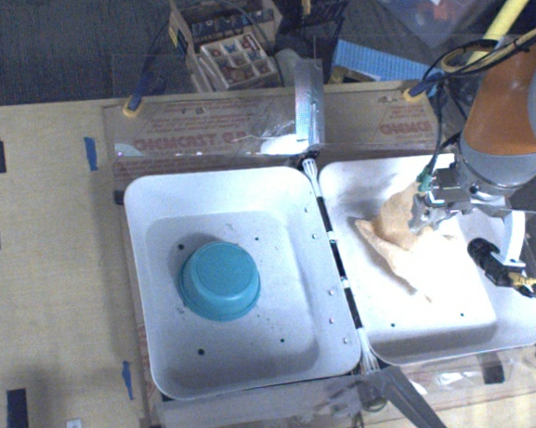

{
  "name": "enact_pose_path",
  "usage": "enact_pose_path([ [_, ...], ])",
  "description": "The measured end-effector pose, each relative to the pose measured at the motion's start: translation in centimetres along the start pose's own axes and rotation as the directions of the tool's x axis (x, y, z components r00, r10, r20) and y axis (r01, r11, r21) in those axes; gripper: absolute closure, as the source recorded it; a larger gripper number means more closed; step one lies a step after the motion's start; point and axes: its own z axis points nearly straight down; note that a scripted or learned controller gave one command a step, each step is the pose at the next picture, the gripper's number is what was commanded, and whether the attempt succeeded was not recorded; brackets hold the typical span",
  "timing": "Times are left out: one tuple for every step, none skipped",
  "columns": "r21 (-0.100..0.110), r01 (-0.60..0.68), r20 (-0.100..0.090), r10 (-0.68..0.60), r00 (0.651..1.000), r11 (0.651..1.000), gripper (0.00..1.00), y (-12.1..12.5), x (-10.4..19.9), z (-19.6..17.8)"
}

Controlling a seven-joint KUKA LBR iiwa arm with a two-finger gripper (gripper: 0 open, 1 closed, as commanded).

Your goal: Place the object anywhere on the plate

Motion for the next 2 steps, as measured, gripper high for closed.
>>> enact_pose_path([
  [-0.003,0.0,0.0,0.0,1.0,1.0,1.0,0.0,-0.1,-3.7],
  [-0.001,0.388,-0.001,-0.388,0.922,0.922,1.0,1.2,4.6,-2.5],
])
